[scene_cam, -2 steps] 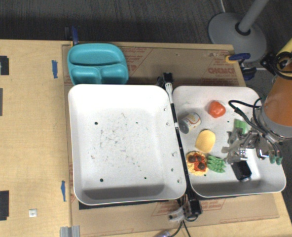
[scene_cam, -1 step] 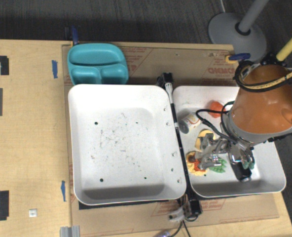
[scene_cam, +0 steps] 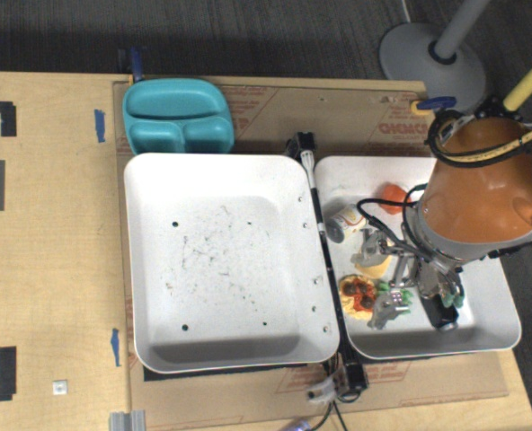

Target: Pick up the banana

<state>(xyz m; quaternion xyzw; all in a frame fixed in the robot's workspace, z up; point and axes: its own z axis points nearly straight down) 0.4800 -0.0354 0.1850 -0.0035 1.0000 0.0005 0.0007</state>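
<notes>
Counter point(scene_cam: 50, 241) is topped by two white bins; left bin point(scene_cam: 221, 259) is seen bare. Right bin point(scene_cam: 495, 321) is reached into by the arm point(scene_cam: 482, 187). Gripper point(scene_cam: 396, 290) is lowered over clutter, opening cannot be told. Banana point(scene_cam: 374, 260) is seen just beside it, partly hidden.

Left bin point(scene_cam: 221, 259) lies open; small items point(scene_cam: 360, 294) crowd the right bin point(scene_cam: 491, 330).
</notes>
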